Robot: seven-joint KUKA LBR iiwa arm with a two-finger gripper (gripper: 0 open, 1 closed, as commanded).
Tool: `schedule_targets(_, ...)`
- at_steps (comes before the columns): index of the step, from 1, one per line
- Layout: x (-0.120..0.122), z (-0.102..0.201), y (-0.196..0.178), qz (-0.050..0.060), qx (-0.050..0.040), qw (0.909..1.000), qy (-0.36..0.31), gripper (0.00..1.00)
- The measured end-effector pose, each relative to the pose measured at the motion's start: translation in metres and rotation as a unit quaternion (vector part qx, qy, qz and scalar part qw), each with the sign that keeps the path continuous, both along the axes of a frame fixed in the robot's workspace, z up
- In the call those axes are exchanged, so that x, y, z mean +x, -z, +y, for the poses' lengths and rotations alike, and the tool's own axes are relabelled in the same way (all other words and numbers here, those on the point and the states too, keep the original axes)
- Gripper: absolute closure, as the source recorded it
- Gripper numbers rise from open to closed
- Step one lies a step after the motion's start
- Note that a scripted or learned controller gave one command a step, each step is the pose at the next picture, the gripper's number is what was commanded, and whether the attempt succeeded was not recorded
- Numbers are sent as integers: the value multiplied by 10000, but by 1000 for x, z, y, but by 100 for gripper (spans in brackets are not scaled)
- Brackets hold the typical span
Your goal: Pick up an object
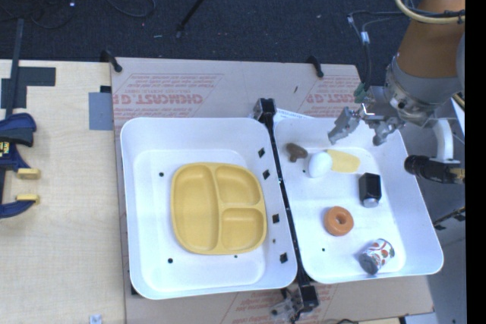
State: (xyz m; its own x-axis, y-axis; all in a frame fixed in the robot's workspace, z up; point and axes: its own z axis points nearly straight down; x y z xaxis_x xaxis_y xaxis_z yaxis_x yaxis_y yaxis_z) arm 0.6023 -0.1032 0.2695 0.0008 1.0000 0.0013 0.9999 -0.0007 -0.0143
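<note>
Fingers look spread apart w/ nothing between them; one prong points left-down, the other sits further right; gripper (363, 127) hangs over the far edge of the right bin (414, 197), prob parked high so it can drop onto whatever it picks; arm comes in from the right w/ the orange band above the wrist.

Closest candidates are just near-left of it: a white egg-shaped thing (319, 164) touching a pale yellow flat piece (344, 161); a small brown lump (295, 152) sits left of those by the divider; imo the egg is the likeliest target but it's smooth and round, could squirt out of a pinch.

Further toward the near side: black block (370, 188), orange donut (339, 221), and a crumpled can-ish thing (376, 255) in the near right corner; all spaced apart so approach is easy.

Left bin (144, 163) holds a yellow divided tray (218, 207), lying flat; too wide to pinch, I'd guess.
</note>
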Motion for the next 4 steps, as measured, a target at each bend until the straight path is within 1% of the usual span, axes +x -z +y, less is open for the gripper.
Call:
schedule_targets(1, 2, 0, -8, -54, -3, 10000, -9, 0)
schedule_targets(2, 0, -6, 54, -34, -2, 10000, -1, 0)
schedule_targets(3, 8, -1, 110, -36, 0, 10000, -12, 0)
schedule_targets(4, 14, -7, 166, -35, -2, 10000, -2, 0)
